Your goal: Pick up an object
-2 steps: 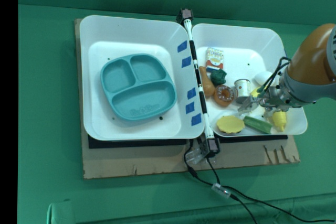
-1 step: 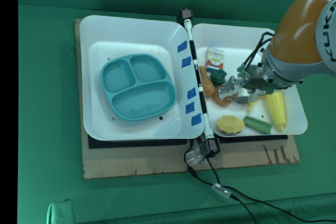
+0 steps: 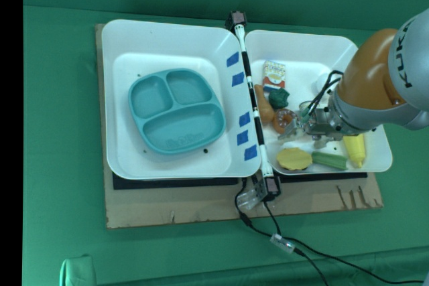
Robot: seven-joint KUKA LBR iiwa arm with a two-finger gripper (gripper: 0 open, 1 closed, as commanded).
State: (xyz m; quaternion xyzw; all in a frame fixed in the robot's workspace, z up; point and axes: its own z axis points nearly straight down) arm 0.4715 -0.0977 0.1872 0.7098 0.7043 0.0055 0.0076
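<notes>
Currently my gripper [image 3: 298, 122] sits low beside the orange toy [image 3: 285, 121]; I cannot tell its state. Toy looks light, rigid, slippery; I would pinch its midsection.

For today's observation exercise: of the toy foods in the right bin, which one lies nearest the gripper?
The round orange-red piece, right beside the gripper. The carrot, yellow disc and green piece lie farther off.

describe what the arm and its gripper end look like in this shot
The arm is grey with a broad orange band above the wrist and dark lettering on the grey shell at the view's right edge. A black cable loops along the wrist. The gripper is a small grey metal assembly.
</notes>
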